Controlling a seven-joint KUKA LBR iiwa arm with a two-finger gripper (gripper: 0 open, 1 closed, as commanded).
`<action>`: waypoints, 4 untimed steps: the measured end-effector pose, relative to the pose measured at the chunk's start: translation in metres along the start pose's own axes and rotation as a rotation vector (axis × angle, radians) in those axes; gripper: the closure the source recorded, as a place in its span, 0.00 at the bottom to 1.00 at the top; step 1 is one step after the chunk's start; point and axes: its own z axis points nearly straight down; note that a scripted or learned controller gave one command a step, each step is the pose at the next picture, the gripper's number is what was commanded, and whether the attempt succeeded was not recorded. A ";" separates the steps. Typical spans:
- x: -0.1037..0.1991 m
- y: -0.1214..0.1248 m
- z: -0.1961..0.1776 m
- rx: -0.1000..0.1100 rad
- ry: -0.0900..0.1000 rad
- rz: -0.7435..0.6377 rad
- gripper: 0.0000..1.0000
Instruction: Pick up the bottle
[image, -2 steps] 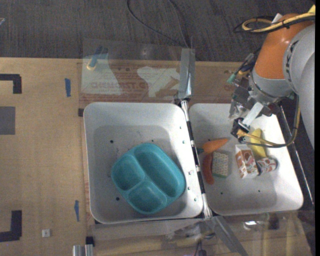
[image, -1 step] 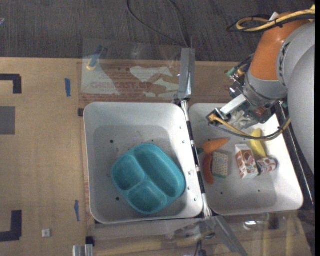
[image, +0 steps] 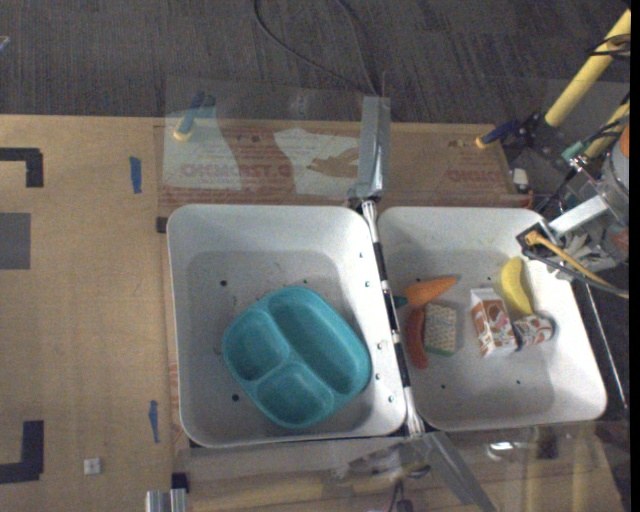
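The bottle (image: 535, 330), small and blurred, lies on its side in the right bin (image: 570, 395) toward its right edge, touching a carton (image: 490, 322). A banana (image: 515, 284) sits just behind. The gripper (image: 540, 243) hovers over the bin's right rim.

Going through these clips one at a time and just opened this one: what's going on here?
A robot arm reaches in from the right, and its tool sits over the upper right edge of the right bin, holding nothing visible. In that bin lie a carrot, a reddish chili-like piece, a sponge, a small carton, a banana and a small bottle-like item lying beside the carton. The left bin holds a teal divided plate. Nothing looks lifted yet.
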 end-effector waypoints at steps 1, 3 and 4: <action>0.000 0.000 0.000 0.000 0.000 0.000 0.00; 0.062 -0.090 -0.086 -0.002 0.000 0.029 1.00; 0.070 0.040 -0.107 -0.001 0.000 0.224 1.00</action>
